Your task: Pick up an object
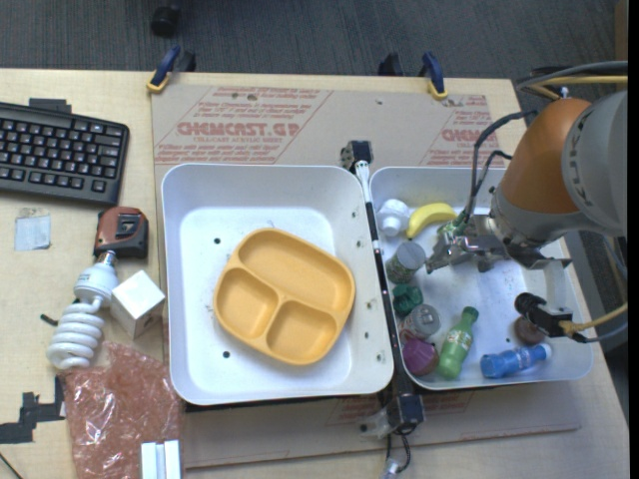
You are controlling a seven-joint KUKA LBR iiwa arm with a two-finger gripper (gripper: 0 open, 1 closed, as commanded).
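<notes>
Objects for picking: a banana (430, 217), a green bottle (457, 342), a blue bottle (513, 360), a grey can (406, 259) and small caps lie in the right bin (574, 297), at right of frame.
End effector (449, 248): hovers low in the upper middle of the right bin, just below the banana and beside the grey can; released or clenched, I cannot tell, and nothing shows gripped in it.
Step in hand: seemingly the approach, with no object lifted yet.
Next move: probably settle on one target, likely the banana or can, descend squarely and close without nudging neighbours.
Left bin (190, 297): holds a yellow divided tray (285, 295).
Tabletop (60, 88): pale wood with a cardboard sheet (250, 123) under the bins; keyboard (60, 150), tape measure (122, 233), spiral bulb (80, 317) at left.
Room: grey carpet (300, 13) along the top.
</notes>
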